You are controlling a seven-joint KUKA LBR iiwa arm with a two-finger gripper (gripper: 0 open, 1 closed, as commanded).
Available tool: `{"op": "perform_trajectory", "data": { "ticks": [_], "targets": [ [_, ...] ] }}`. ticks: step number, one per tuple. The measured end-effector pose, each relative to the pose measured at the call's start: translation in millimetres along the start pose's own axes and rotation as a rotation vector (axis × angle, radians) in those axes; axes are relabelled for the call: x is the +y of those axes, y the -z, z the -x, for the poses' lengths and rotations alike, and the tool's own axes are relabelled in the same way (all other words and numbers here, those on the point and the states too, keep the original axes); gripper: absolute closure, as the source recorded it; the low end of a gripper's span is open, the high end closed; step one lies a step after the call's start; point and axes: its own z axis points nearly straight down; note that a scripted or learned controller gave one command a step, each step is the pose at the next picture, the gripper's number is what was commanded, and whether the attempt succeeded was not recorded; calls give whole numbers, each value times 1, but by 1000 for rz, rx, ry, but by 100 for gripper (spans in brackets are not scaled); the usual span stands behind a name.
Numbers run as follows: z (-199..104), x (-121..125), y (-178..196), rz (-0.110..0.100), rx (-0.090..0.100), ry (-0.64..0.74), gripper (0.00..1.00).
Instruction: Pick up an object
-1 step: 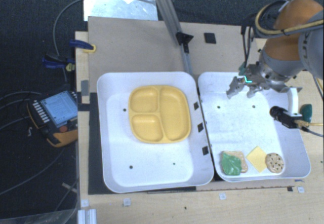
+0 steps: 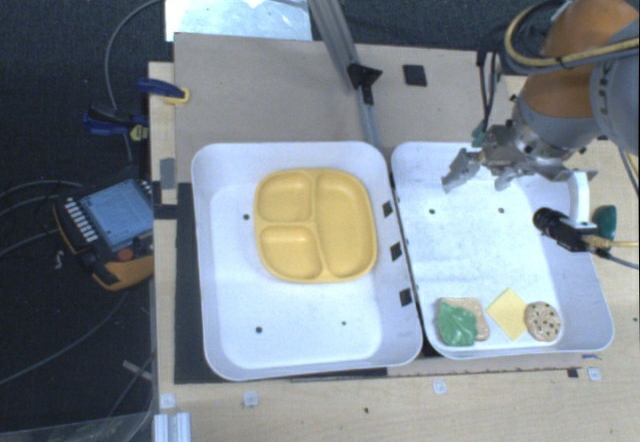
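Above the right bin [image 2: 600,325], near its far edge, the gripper [image 2: 482,170] hangs with fingers spread and nothing between them. At the near edge lie a sandwich [image 2: 460,321], a cheese slice [image 2: 507,313] and a cookie [image 2: 542,321], well apart from it. Inside the left bin [image 2: 215,330] rests a yellow tray [image 2: 314,225].

the tan bench [image 2: 270,90] bears two shallow white bins side by side, the left bin [image 2: 225,330] and the right bin [image 2: 590,315], their inner rims nearly touching.
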Motion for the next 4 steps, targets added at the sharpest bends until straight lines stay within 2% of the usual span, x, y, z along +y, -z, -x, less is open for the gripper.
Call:
{"op": "perform_trajectory", "data": {
  "ticks": [2, 3, 4],
  "targets": [
    [1, -4, -113, -4, 0, -3, 0],
    [1, -2, -99, 2, 0, -3, 100],
    [0, 3, -35, 5, 0, 1, 100]
  ]
}}
